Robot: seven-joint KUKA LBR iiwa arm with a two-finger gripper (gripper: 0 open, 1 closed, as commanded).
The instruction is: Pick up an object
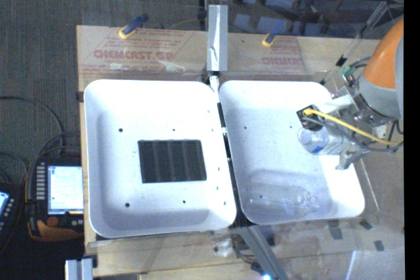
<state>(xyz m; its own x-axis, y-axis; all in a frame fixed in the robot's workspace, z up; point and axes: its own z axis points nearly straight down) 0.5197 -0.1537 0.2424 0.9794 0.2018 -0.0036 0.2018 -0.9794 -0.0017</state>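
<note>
Gripper (319, 134) low over the right bin (262, 108), near its right wall; a small clear plastic bottle (315, 140) sits at its tip, seemingly between the fingers, though glare and cabling blur the contact; cannot tell for sure how the fingers stand; yellow cable (341, 124) loops across the wrist; orange band (384, 62) above, grey arm entering from the right. A second clear plastic bottle (285, 199), crinkled and see-through, lies on its side on the same bin's floor near the front wall, well apart from the gripper. Left bin (105, 141) holds a flat dark ribbed rectangle (172, 160) at centre. Both bins shallow, white, round-cornered, smooth, touching along the middle; bench (144, 52) of tan printed board; dark carpeted floor around; handheld screen device (58, 188) at left.
</note>
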